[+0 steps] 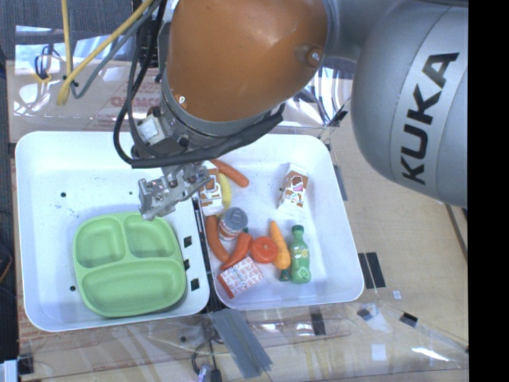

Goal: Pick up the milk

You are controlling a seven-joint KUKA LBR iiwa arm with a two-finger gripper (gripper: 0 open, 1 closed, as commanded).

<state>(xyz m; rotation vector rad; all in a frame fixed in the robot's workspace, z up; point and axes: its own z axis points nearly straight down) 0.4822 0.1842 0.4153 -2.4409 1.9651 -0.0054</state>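
Nearest, right of the green plate (127, 265) and level with its front edge: one red-and-white box (240, 277), lying tilted. Further right of the plate, one green bottle (299, 255), one red tomato (264, 250) and two carrots (237, 249) (277, 239). Just right of the plate's back corner, one small can (233, 223). Beyond that, one milk carton (293, 189), well right of the plate, standing alone near the right bin's (343, 237) far right corner. A second small carton (211, 199), one banana (226, 191) and a third carrot (231, 173) behind and right of the plate. Gripper (171, 193) just behind the plate's back right corner, beside that second carton, well apart from the milk; open or closed, impossible to tell. One plate, sitting in the left bin (40, 213). Two white bins side by side on a pale wooden bench (398, 245). Furthest back, yellow cables (67, 62).
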